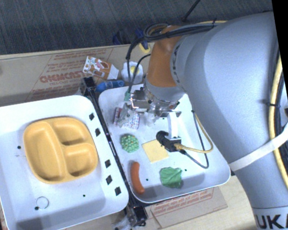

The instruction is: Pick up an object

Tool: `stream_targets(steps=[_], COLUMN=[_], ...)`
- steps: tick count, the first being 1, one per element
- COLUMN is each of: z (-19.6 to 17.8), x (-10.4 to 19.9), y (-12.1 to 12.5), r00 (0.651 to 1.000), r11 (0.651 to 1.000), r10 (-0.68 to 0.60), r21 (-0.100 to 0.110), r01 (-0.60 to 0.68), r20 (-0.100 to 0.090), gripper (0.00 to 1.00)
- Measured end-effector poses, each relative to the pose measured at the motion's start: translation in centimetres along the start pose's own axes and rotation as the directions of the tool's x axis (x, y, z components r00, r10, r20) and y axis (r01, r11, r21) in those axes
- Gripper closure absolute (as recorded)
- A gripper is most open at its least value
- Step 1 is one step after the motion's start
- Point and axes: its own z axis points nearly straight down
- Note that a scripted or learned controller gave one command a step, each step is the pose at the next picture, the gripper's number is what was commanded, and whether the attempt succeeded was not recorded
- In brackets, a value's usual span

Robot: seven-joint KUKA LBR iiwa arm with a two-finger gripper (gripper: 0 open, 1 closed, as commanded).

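Note:
My gripper [128, 115] is low over the back-left part of the right bin [208, 174], with the grey arm and its orange band [158, 65] behind it. A small silver and white item [131, 121] lies right at the gripper's tip; whether it is held I cannot tell. In front of it in the same bin lie a green studded ball [129, 142], a yellow cheese slice [155, 151], an orange-red sausage [136, 176] and a green leafy piece [171, 177].
The left bin [4, 178] holds a yellow divided plate [60, 147]. A black and yellow cable [171, 142] runs across the right bin. A snack packet [94, 66], a blue item [109, 85] and a white cup [132, 70] sit behind the bins.

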Motion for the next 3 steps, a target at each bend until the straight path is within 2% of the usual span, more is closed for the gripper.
stream_targets(steps=[1,2,3], z=[-1.1,-1.0,-0.2], x=[0.0,0.0,0.7], y=[0.0,0.0,1.4], r00=[1.000,1.000,0.998], r11=[1.000,1.000,0.998], r10=[-0.004,-0.004,-0.060], r21=[0.002,0.003,-0.008], r01=[0.004,0.004,0.060], r20=[0.001,0.001,0.003], gripper=[1.00,0.00,0.00])
